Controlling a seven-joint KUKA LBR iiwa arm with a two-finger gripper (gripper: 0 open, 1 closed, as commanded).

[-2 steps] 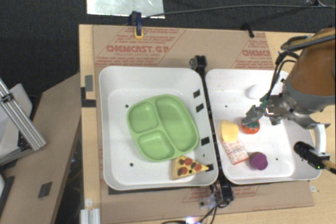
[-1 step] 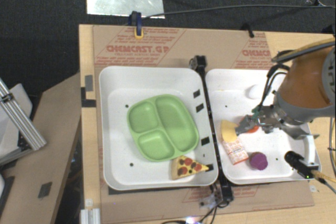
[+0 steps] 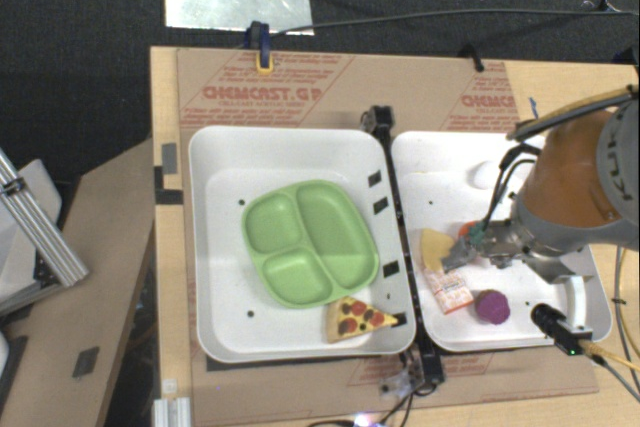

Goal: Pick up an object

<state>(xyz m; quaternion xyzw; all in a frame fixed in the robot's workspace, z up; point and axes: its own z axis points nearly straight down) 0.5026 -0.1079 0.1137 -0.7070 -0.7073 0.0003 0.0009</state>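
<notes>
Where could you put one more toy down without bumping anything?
Bare floor lies behind the green plate in the left bin, and in the right bin's back-left corner. It is crowded around the gripper, cheese wedge and purple toy.

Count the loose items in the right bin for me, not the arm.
3 visible: a yellow wedge by the bin's left wall, a red-and-white packet just below it, and a purple ball near the front. The arm may hide more.
</notes>
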